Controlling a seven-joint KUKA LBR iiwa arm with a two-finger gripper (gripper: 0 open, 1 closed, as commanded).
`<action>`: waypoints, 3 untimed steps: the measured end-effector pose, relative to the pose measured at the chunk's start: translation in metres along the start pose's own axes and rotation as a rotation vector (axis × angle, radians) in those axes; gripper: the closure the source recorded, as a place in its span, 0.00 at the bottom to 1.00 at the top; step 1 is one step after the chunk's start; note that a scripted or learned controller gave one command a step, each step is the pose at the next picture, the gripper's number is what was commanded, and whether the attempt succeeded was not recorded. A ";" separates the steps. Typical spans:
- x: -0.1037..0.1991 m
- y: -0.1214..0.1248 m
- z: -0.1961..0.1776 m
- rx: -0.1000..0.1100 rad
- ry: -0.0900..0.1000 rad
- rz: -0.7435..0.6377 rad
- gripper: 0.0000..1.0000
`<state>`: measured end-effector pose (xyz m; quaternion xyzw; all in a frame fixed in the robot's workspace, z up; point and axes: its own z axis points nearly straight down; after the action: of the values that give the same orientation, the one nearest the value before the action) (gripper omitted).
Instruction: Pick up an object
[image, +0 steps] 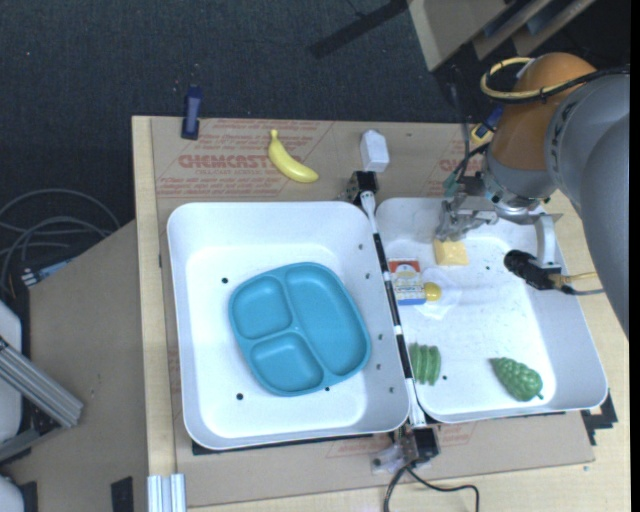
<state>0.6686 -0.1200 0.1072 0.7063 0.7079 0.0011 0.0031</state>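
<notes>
My gripper (453, 228) hangs over the far left part of the right bin (570, 330), reaching in from the right. Directly under its tip lies a pale yellow block (452, 254), touching or nearly touching it. A small red-and-white packet (405, 280) with a yellow end (431, 292) lies against the bin's left wall. Near the front of this bin sit a green ridged vegetable (426, 363) and a green knobbly bunch (517, 378).
The left bin (195, 250) holds a blue divided plate (298, 327). Behind the bins, on the cardboard bench top, lie a yellow banana (291, 160), a small white block (375, 150) and a blue object (191, 112).
</notes>
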 end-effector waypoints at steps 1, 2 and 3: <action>0.000 0.000 0.000 0.001 0.000 0.000 0.00; -0.005 -0.003 0.023 0.008 0.003 0.003 0.00; -0.005 0.000 0.009 -0.001 0.001 0.001 1.00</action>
<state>0.6691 -0.1246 0.0984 0.7066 0.7076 0.0019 0.0031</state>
